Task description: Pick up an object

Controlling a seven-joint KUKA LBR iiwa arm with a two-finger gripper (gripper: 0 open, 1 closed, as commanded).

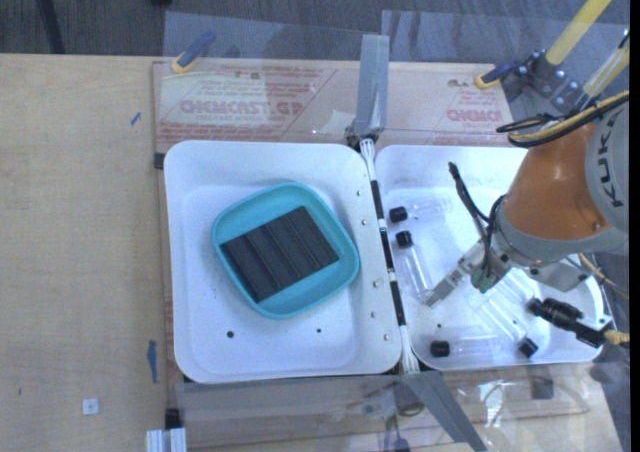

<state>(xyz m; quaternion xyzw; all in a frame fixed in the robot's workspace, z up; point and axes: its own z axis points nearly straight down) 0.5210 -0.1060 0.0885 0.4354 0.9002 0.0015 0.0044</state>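
Gripper (447,285) is low in the right bin (480,162), fingers too slender and blurred to tell whether they are parted or pinched, tip touching one clear black-capped vial (412,262). Nothing visibly lifted, so the pick looks undone. More vials (468,347) lie nearby; divider wall (385,250) sits just beside. Left bin (190,270) bears a teal tray (285,250), well apart.

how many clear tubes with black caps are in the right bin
4 that I can make out. Two lie by the bin's left wall, upper tube and lower tube; near-edge tube lies along the near side; right tube sits by the near-right corner. The arm may hide more.
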